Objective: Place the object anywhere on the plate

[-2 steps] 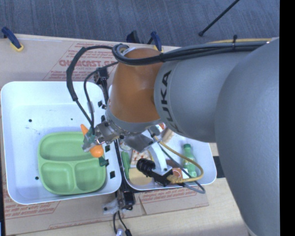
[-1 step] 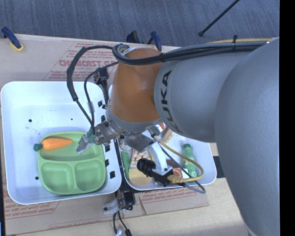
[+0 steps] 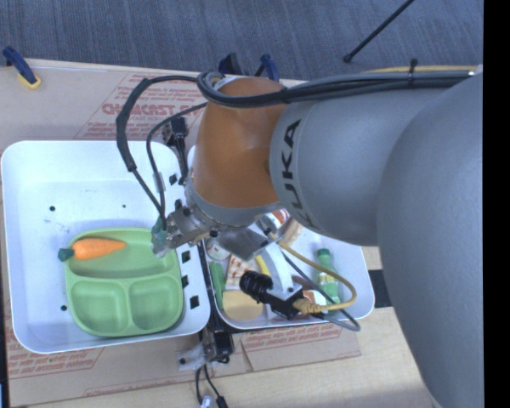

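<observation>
- green sectioned plate sits in the left bin, toward its 5 o'clock corner; orange carrot lies flat in the long top compartment, so it looks already placed.
- jaws hang at the plate's 2 o'clock edge, just beside the carrot's tip; the wrist hides them, cannot tell their state or whether they grip anything.
- arm covers most of the right bin; a few small cluttered items there, too hidden to name.
- cardboard-covered tabletop; cables loop over the left bin at 12 o'clock.
</observation>
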